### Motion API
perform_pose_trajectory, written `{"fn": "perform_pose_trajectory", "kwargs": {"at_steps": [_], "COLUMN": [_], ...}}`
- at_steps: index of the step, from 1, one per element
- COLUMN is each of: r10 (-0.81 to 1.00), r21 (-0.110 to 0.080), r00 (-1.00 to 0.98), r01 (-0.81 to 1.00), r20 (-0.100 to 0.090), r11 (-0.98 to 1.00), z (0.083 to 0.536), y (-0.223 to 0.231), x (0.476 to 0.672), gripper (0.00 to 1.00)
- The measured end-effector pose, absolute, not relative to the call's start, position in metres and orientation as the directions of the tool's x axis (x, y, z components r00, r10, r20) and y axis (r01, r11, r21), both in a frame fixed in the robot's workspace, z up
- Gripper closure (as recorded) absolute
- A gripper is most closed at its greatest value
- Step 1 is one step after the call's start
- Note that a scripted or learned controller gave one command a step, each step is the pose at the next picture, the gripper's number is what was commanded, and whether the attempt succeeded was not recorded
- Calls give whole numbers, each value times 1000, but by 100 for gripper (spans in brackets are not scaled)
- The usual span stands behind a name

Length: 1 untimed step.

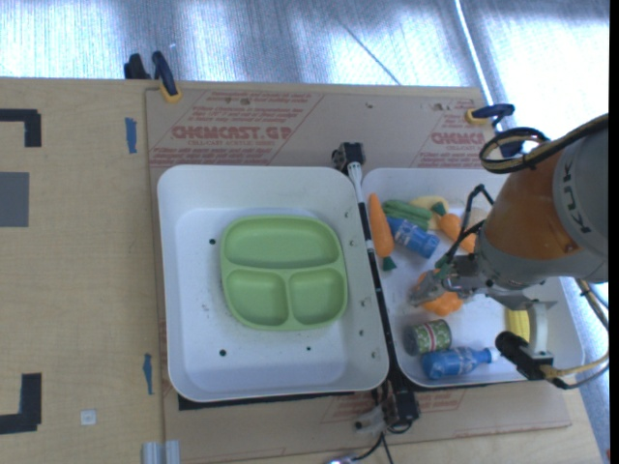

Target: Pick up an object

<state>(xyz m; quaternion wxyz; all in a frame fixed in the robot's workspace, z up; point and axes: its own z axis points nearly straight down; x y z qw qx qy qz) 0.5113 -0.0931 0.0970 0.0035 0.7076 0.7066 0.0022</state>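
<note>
While the pincer (pixel 432 285) hangs in the right bin (pixel 571 346), jaw state indiscernible, an orange piece (pixel 446 304) lies just below; green can (pixel 427 336) nearer the camera.

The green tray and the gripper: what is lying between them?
In the camera view, between the green tray and the gripper lie the bins' adjoining rims and, slightly farther back, an orange carrot.
</note>
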Motion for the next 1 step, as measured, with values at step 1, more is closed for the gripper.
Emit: {"fn": "perform_pose_trajectory", "kwargs": {"at_steps": [1], "r10": [1000], "r21": [0], "r00": [-2], "r01": [1000], "r20": [1], "r11": [2], "z": [213], "y": [-14], "x": [490], "gripper": [100]}}
